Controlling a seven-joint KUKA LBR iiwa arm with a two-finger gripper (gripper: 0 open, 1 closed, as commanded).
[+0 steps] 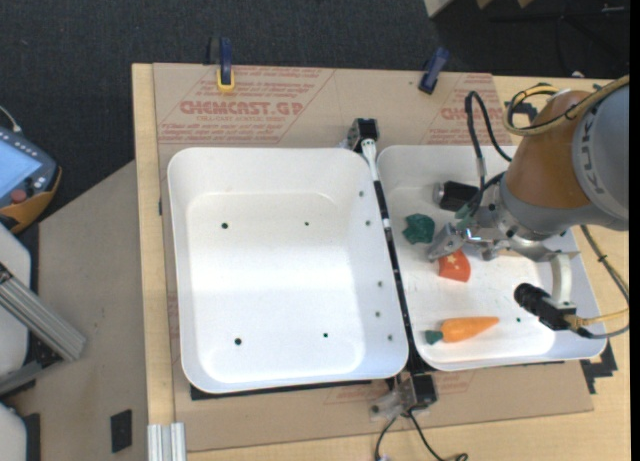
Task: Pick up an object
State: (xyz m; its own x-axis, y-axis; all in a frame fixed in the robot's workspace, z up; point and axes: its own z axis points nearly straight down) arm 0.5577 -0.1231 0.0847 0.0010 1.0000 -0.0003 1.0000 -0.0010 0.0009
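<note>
The claw (452,241) hangs low over the middle of the right bin (400,171), and the thing nearest to it is a small red piece (455,267), lying just below the claw's tip, toward the bin's near edge. The two look to be touching or almost so, but the view does not settle that. The red piece is squat, with no clear long axis, so the approach angle should matter little. Whether the claw is spread or closed cannot be told from here; its metal parts blur together, and nothing can be seen held in it.

Other candidates lie close by. A green lump (419,226) sits just left of the claw, toward the wall shared with the left bin (180,174). A carrot (463,329) lies farther off by the right bin's near edge, its long axis running roughly along that edge.

The arm (560,174) comes in from the right edge of the table (300,89), its bulky grey and orange wrist bent down over the right bin's far right part, the claw pointing left and downward.

My judgement: a short drop toward the near edge would centre it on the red piece.
</note>
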